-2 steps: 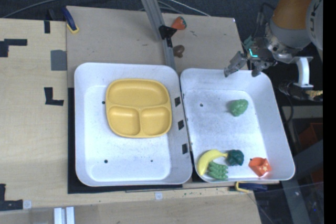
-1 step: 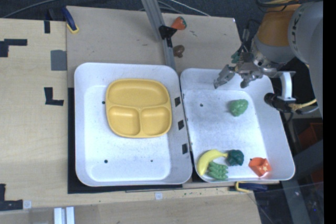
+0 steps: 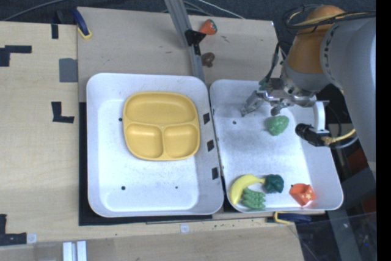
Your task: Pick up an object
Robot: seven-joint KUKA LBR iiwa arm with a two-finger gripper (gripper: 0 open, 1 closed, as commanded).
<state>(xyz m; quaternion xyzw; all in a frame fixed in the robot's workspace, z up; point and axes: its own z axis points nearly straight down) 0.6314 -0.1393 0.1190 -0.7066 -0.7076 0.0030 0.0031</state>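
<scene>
The arm enters from the right of the frame, wrist bent down over the right bin (image 3: 317, 162). The gripper (image 3: 263, 106) hangs with fingers spread, grasping nothing. A green object (image 3: 277, 125) lies just below, at the frame's center right.

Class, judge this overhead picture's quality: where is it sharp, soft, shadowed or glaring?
Camera view: even, soft light; the yellow three-compartment plastic tray reads sharp without glare; faint shadow beneath the two-finger gripper; the small toys at the right white bin's near edge look soft.
</scene>
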